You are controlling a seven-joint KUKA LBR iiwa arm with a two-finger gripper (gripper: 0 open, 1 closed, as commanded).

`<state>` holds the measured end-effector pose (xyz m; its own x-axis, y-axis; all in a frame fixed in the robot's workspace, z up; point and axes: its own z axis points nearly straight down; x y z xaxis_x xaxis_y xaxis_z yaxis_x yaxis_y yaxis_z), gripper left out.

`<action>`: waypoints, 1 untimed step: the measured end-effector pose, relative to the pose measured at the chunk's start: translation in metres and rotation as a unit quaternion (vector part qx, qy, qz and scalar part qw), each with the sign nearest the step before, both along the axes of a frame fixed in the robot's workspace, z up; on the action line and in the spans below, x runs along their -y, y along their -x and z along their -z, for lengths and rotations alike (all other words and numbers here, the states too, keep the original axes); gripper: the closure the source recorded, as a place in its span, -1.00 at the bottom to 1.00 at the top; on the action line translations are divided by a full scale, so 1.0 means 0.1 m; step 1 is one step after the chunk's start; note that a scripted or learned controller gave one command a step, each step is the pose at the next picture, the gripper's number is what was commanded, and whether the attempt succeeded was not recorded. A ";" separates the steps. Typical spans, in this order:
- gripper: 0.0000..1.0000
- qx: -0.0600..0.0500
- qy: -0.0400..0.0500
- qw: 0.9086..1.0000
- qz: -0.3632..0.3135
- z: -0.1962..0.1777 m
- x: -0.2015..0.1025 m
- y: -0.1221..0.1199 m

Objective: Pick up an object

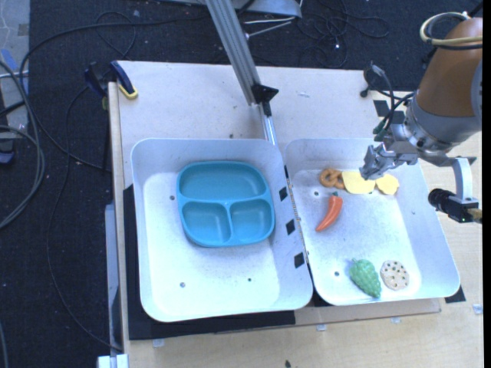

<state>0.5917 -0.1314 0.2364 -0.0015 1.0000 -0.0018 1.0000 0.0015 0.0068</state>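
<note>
Gripper (374,167) hangs low over the far edge of the right bin (430,240), touching a yellow piece (356,182); whether it holds it, I cannot tell. Red pepper (330,213) lies mid-bin, cookie (394,275) near the front edge.

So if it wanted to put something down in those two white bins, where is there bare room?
Left bin: bare floor all round the blue tray, widest in front. Right bin: an open patch between the chili pepper and the cookie. It is crowded at the back, where the pincer hangs over the pretzel and yellow pieces.
</note>
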 end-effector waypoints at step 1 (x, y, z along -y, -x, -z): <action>1.00 -0.002 0.000 1.000 0.000 -0.22 0.00 -0.01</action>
<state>0.5926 -0.1314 0.2585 -0.0023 1.0000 -0.0009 1.0000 0.0023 0.0035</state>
